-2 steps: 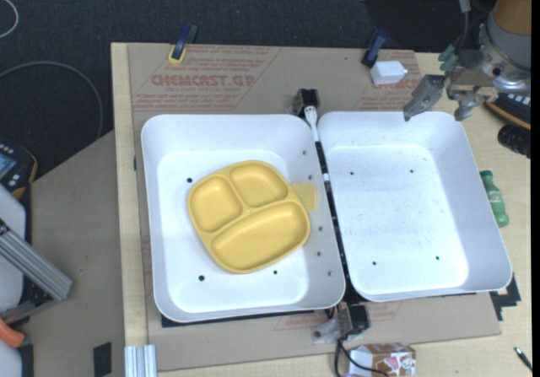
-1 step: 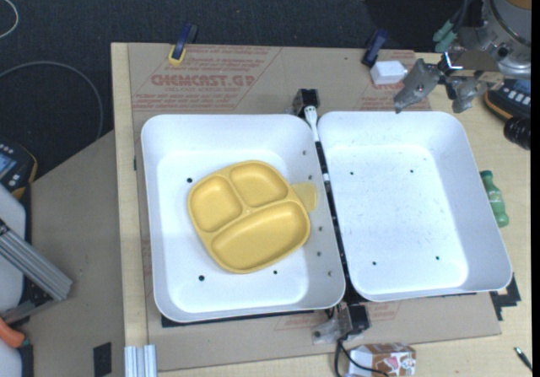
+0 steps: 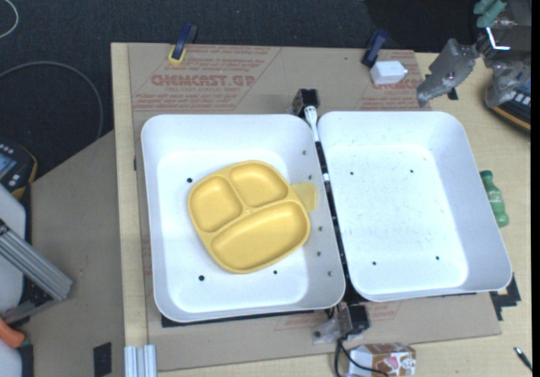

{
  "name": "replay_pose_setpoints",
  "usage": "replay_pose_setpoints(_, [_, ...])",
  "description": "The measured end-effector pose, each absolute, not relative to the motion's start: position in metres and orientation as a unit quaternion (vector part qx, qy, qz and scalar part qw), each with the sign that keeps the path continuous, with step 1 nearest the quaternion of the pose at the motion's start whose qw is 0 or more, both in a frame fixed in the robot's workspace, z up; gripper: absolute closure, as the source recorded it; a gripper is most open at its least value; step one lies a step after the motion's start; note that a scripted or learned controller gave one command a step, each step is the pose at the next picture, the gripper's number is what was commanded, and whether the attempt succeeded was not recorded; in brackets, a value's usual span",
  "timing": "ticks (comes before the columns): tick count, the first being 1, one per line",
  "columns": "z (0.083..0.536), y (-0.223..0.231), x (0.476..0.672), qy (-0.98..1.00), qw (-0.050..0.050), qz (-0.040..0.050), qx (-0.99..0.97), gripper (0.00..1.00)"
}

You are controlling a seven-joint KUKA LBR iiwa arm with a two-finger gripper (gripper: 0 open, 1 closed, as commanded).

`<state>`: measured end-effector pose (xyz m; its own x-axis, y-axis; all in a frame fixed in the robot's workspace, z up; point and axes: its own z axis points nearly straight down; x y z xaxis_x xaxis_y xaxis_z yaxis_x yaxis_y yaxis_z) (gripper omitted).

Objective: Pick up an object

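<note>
Camera view: yellow divided plate (image 3: 249, 217) lies flat in the left bin (image 3: 160, 198). Looks light, stiff, slick, so grab a rim. Gripper (image 3: 447, 72) hovers up right, perhaps carrying nothing.

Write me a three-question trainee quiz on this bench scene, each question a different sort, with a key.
1. True or false: the yellow divided plate lies in the right bin.
2. How many compartments does the yellow divided plate have? A) two B) three C) four
3. Fill in: the gripper sits beyond the ____ bin's far edge, above the bench, not over the plate.

Key
1. False; it lies in the left bin.
2. B, two small ones on the far side and one large one on the near side.
3. right
</note>
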<state>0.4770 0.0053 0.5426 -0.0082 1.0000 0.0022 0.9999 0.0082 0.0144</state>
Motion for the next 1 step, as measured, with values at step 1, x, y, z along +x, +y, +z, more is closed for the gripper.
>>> replay_pose_setpoints(1, [0.5465,0.0027,0.4803,0.708,0.003,0.0018,0.707,1.00])
